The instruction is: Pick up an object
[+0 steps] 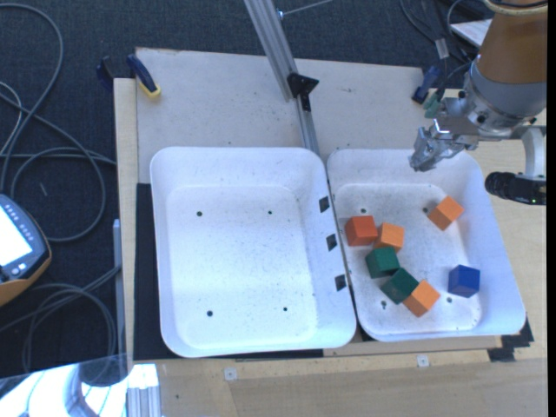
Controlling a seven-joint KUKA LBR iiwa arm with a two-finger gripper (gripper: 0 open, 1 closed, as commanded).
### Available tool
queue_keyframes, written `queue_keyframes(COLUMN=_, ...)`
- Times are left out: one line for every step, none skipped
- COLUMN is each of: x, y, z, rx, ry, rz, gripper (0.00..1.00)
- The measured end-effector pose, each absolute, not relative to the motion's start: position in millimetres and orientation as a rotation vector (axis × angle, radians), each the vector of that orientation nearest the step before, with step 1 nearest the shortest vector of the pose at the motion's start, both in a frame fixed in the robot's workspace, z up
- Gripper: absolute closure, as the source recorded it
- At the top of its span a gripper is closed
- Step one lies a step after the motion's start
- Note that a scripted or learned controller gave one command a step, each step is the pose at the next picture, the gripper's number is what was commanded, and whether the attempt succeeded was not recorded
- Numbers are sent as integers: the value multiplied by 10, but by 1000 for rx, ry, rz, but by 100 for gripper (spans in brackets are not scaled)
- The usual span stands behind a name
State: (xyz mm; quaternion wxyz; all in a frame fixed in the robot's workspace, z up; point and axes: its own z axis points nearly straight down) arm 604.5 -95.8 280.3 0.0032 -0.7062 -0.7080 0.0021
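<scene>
My gripper (427, 156) hangs over the far edge of the right bin (495, 241), with nothing visibly between its fingers. Below it in that bin lie several blocks: an orange block (446, 212) closest to the gripper, a red-orange block (361, 229), a smaller orange block (391, 235), two dark green blocks (381, 261) (400, 284), another orange block (422, 298) and a blue block (464, 280).
The left bin (174, 189) sits beside the right one, with black clips (331, 241) along the shared edge. A slanted metal rail (276, 42) crosses the back of the bench. Cables lie on the floor at left.
</scene>
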Motion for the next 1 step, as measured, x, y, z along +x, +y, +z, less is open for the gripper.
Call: queue_keyframes(x=6617, y=-796, z=2166, rx=-2216, ry=-2224, rz=2, gripper=100)
